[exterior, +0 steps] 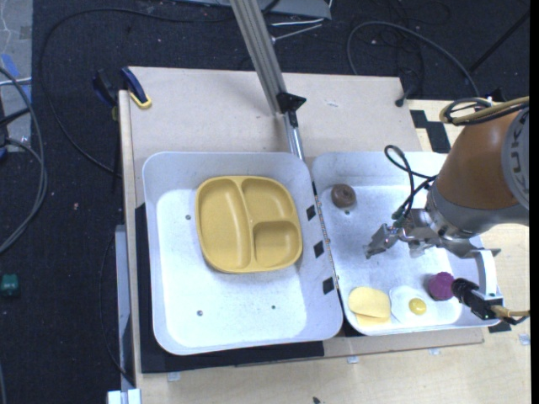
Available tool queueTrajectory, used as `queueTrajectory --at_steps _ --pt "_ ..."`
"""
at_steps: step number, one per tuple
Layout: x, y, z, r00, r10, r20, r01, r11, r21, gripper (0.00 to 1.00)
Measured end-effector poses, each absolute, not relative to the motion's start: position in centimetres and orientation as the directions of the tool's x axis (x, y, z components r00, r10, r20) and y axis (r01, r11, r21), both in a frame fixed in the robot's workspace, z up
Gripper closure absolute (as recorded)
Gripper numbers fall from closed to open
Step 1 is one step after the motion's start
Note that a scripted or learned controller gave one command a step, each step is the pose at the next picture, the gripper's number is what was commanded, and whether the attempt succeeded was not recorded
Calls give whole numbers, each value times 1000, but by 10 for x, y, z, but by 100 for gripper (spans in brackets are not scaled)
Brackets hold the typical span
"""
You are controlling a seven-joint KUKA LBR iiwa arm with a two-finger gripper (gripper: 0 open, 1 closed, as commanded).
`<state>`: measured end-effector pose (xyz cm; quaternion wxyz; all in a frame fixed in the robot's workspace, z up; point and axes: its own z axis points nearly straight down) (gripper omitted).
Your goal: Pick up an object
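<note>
Since the gripper [376,244] hangs over bare floor of the right bin [370,175], its grip unreadable, a straight descent would miss the purple object [440,285] near the front corner.

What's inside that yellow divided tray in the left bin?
All three compartments of the yellow tray show nothing but bare plastic. Whatever lies beneath it on the left bin is covered.
</note>
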<state>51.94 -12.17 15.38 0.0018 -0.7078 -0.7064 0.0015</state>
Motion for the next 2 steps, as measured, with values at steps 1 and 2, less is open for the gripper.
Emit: queueTrajectory --at_steps 1,2 --pt "527 -118 96 1 1000 1 1000 -1 -5 0" --pt "528 -118 109 2 1000 0 1000 -2 0 100"
